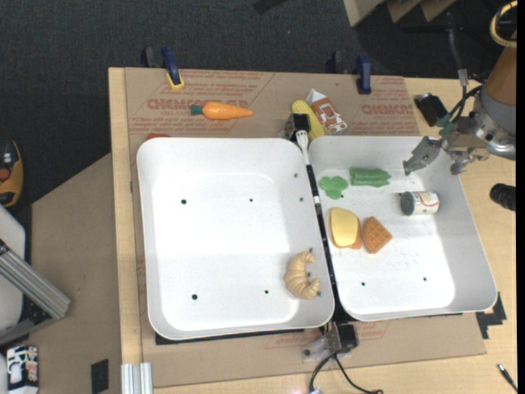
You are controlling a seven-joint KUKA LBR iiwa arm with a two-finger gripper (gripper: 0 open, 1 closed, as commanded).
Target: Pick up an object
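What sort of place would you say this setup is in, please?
Probably a robotics lab bench for grasping trials: two white bins sit on a clamped board, toy foods such as a croissant and a carrot lie about, and a gripper hangs over the right bin.

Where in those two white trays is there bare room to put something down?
The left bin is bare apart from the croissant in its near right corner. The right bin has room along its near edge; its far half is crowded with green pieces, can, yellow piece and waffle.
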